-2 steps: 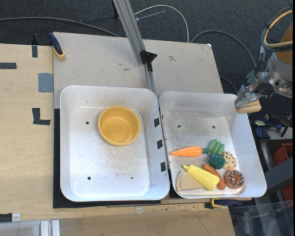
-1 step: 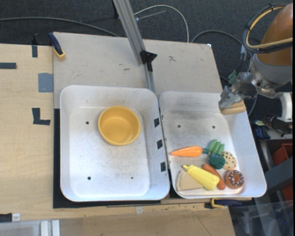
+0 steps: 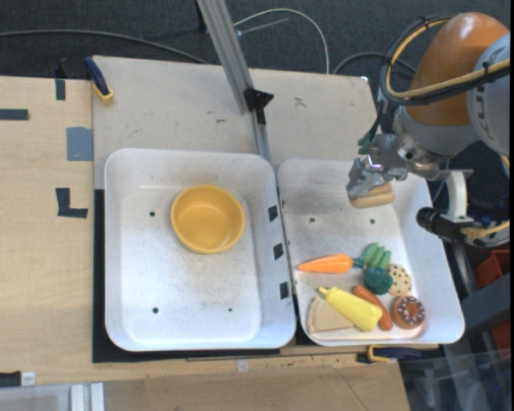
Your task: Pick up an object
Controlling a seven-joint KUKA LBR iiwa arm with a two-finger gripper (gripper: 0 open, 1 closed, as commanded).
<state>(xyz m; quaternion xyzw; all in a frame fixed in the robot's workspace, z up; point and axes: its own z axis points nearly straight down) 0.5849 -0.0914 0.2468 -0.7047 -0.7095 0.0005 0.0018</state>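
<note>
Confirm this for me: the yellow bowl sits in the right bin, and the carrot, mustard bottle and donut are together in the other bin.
Not quite. The yellow bowl sits in the left bin, not the right one. The camera view shows it there, while the carrot, mustard bottle and donut lie together in the right bin.

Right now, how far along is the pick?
Done: the gripper has a tan bread piece between its fingers at the right bin's far end. Whether it is clear of the floor, I cannot tell. Left: lifting it away. The carrot and yellow bowl lie untouched.
</note>
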